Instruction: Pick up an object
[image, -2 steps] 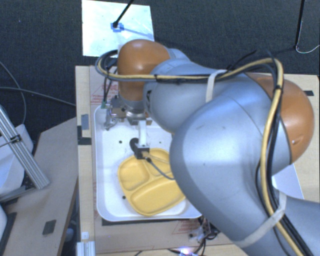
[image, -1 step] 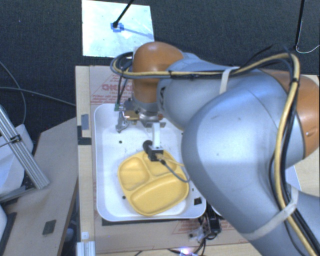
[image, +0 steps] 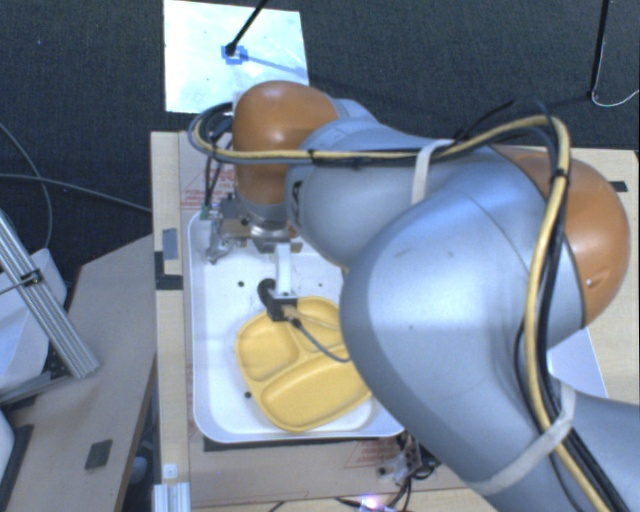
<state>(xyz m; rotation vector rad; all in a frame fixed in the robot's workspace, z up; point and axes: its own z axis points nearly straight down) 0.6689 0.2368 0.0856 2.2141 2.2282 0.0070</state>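
The grey arm (image: 450, 300) (orange-banded above the wrist) covers the right half of the worktop (image: 172, 340). The left white bin (image: 215, 310) holds a yellow divided tray (image: 285, 385), its right edge hidden under the arm. The jaws hang over the bin's far end, and it cannot be told whether they are open or closed.

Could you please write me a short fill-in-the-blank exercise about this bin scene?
1. The compartmented plastic plate is ____ in colour.
2. It lies inside a shallow ____ bin.
3. The grey robot arm reaches in from the view's ____ side.
Missing words: yellow; white; right.
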